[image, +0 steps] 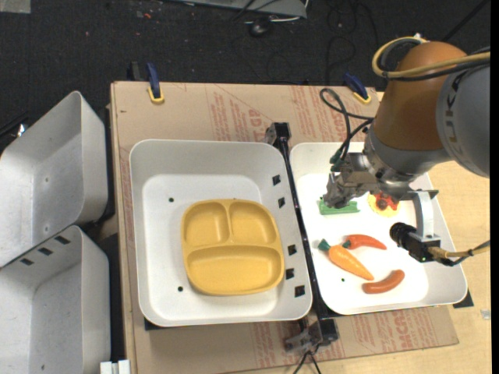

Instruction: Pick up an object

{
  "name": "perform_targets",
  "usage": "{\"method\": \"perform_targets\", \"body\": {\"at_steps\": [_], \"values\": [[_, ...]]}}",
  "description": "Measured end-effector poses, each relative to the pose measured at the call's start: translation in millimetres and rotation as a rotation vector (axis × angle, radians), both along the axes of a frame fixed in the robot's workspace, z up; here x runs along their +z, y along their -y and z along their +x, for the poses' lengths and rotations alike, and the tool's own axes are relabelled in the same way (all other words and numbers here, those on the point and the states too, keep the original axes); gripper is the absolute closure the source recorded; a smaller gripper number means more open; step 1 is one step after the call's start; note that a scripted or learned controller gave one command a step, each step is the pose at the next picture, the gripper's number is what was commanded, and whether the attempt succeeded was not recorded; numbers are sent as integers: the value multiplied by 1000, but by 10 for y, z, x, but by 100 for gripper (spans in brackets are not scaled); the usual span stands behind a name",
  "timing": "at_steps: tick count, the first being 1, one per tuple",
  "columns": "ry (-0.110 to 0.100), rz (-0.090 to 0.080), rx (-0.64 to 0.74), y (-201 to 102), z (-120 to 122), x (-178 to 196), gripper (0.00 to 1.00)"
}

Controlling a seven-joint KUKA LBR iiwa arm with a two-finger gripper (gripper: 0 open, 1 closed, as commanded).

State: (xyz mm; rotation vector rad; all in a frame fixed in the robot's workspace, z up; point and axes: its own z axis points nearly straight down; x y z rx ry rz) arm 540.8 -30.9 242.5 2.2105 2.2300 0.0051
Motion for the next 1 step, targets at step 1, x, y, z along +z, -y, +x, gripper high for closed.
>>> {"method": "perform_targets", "body": {"at_steps": [1], "values": [[-2, 0, 0, -545, 128, -65, 100]]}}
